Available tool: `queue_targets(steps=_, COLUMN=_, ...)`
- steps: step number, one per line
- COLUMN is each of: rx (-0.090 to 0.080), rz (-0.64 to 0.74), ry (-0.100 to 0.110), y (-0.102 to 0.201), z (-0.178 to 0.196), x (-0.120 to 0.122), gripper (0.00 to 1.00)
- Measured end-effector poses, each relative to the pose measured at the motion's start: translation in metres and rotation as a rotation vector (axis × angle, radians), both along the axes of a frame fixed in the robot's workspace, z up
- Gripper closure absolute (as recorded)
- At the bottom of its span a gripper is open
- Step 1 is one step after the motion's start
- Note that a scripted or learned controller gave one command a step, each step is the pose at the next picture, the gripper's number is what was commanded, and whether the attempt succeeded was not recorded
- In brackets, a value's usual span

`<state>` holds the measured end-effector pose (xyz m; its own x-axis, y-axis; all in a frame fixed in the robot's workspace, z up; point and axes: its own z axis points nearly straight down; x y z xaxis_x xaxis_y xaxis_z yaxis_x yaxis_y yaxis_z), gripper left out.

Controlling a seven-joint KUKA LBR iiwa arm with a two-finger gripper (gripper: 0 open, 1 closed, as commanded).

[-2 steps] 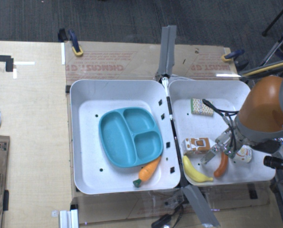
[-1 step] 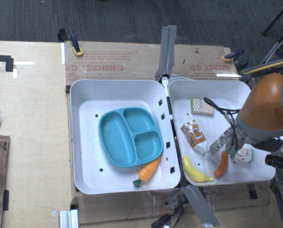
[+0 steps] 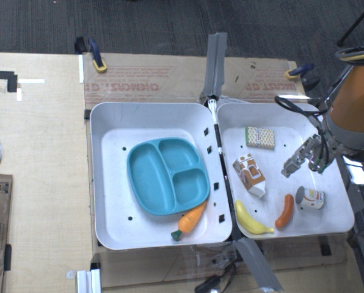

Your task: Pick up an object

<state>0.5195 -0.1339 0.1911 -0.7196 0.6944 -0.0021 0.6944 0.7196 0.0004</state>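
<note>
My gripper (image 3: 304, 162) hovers over the right side of the right bin (image 3: 280, 119), open with nothing between its fingers. Just below it lies a small white can (image 3: 311, 198) on its side, and left of the can a red-orange sausage (image 3: 284, 211). A brown-and-white carton (image 3: 250, 174) lies to the gripper's left, a green checkered packet (image 3: 259, 137) further up, and a yellow banana (image 3: 252, 220) sits at the bin's front left corner.
The left bin (image 3: 109, 127) holds a blue divided plate (image 3: 168, 176) with an orange carrot (image 3: 190, 220) against its front edge. A grey post (image 3: 215, 66) rises behind the seam between the bins. Black cables (image 3: 301, 107) run near the right bin's back right corner.
</note>
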Motion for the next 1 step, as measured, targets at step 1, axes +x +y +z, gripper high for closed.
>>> queue_targets(steps=1, rx=0.0, rz=0.0, ry=0.0, y=0.0, z=-0.0001, x=-0.0001, gripper=0.0)
